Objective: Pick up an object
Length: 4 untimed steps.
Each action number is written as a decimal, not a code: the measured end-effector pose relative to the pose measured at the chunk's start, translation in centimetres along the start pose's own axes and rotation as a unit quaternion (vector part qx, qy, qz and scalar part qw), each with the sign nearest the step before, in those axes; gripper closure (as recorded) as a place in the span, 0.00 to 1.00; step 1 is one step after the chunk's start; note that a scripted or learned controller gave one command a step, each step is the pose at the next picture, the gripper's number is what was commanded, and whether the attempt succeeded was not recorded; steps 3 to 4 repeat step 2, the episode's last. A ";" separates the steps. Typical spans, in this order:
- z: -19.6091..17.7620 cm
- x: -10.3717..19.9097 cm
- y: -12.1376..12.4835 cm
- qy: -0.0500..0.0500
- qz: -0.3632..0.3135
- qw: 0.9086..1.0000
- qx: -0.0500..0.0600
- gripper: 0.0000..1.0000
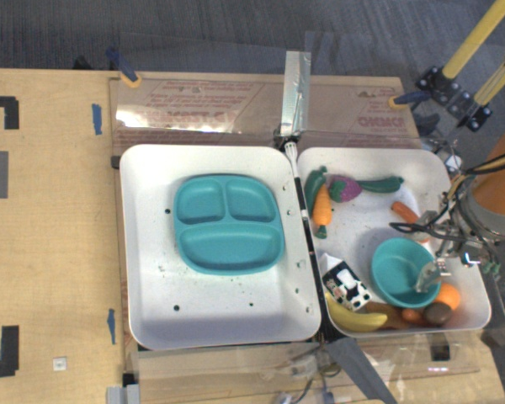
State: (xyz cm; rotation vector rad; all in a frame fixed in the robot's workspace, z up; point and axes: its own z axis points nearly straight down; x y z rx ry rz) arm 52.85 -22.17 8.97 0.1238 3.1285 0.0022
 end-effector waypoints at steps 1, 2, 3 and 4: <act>0.0 -5.5 5.0 -0.002 -0.019 1.000 0.001 0.00; -1.6 -5.8 5.0 -0.008 -0.018 1.000 0.001 1.00; -1.6 -5.8 5.0 -0.008 -0.018 1.000 0.001 1.00; -1.6 -5.8 5.0 -0.008 -0.018 1.000 0.001 1.00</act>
